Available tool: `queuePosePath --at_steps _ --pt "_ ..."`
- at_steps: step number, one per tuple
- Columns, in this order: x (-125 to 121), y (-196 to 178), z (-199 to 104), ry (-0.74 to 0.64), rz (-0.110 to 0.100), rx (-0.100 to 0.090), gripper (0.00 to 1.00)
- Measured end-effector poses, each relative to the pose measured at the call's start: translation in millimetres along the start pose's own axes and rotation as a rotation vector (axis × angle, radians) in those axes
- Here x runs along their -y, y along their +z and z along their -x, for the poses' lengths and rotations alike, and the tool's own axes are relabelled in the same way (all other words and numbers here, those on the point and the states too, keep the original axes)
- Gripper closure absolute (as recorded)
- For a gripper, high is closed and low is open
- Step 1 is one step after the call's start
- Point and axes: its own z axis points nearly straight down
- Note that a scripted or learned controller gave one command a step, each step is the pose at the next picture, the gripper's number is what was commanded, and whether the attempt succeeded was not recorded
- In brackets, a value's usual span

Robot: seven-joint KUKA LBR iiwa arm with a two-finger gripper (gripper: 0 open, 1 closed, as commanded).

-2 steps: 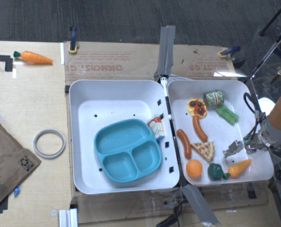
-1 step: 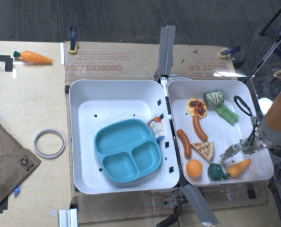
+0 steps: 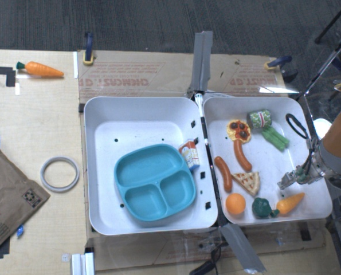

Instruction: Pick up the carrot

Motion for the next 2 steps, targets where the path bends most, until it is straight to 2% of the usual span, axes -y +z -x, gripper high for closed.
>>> queuePosePath --at_steps 1,2 --pt "0.0 0.0 0.0 0.000 0.000 0.000 0.00" --pt "-0.7 8.9 -4.7 -0.247 -0.002 -0.001 0.00"
